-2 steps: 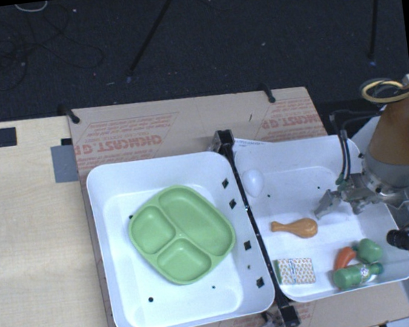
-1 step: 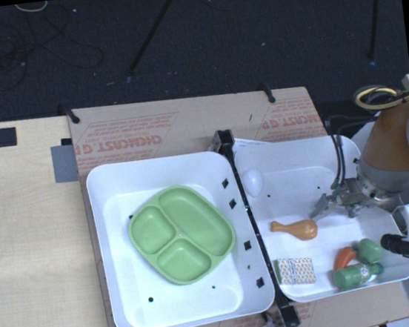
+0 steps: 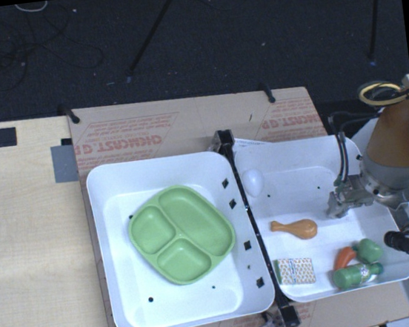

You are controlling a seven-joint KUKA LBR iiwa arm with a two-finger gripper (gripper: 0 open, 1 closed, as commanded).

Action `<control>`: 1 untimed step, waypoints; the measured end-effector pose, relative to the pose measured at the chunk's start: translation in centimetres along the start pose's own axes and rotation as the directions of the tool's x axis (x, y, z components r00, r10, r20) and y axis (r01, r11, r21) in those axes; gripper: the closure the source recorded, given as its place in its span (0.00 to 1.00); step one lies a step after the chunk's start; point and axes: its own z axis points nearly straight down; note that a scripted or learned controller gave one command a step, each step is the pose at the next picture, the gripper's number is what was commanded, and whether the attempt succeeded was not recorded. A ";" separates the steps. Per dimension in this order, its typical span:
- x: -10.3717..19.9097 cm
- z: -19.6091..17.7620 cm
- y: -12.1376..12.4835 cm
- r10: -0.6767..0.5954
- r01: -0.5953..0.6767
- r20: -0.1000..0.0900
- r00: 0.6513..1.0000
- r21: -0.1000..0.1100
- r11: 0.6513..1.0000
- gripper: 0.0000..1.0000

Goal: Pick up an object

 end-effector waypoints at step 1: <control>0.8 -5.7 -0.3 -0.005 0.005 0.000 1.000 -0.003 1.000 1.00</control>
